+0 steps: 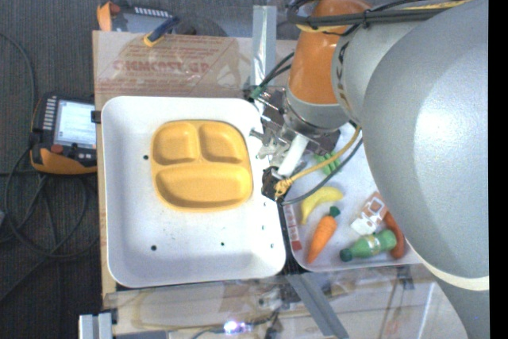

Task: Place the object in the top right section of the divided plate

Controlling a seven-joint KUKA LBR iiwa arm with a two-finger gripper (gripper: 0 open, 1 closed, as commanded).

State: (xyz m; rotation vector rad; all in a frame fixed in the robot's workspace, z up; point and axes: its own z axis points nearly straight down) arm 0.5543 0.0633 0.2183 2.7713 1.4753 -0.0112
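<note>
Treat the carrot [321,236] as light, stiff, slick; grip mid-body. You cannot tell the gripper [278,163] state.

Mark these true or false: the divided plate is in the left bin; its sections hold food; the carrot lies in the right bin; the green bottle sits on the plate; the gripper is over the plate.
1. The yellow divided plate lies in the left bin: true.
2. Its sections hold food: false, all are bare.
3. The carrot lies in the right bin: true.
4. The green bottle sits on the plate: false, it is in the right bin.
5. The gripper is over the plate: false, it is near the bins' shared edge.
</note>
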